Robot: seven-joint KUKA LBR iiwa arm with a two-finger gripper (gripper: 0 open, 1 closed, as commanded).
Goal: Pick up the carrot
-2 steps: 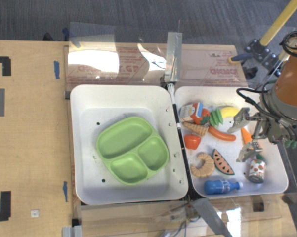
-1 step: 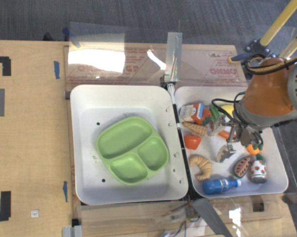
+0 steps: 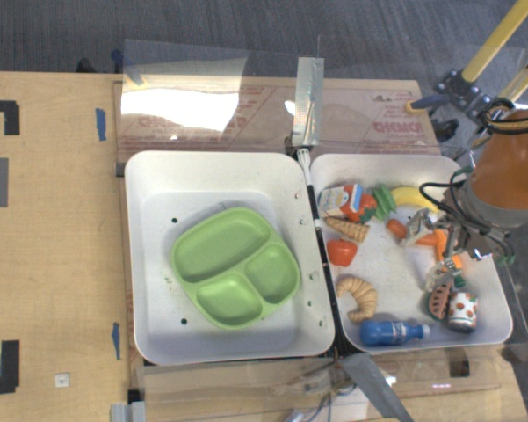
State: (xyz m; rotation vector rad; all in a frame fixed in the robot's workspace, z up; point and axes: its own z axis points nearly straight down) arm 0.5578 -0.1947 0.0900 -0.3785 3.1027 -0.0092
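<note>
Right bin (image 3: 496,319), carrot (image 3: 436,240) touching the gripper (image 3: 446,236).

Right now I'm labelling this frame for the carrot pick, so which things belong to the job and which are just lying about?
Belongs to the job:
carrot, in the right bin
hand, down at the carrot

Lying about:
green plate in the left bin
croissant
blue bottle
ice cream cone
banana
red tomato
</note>
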